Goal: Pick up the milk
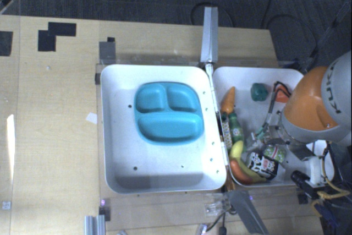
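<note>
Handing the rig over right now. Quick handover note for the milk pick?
Gripper: down inside the right bin, low in the clutter by the near wall. Open or shut cannot be read from this angle.
Milk: the black-and-white carton lies tilted at the right bin's near edge, just below the gripper and beside the banana. No grasp can be seen.
Other items there: carrot, green bottle, teal object.
Left bin: holds the blue divided plate.
Done: arm is at the carton.
Left: confirm a grip, lift the milk clear.
</note>
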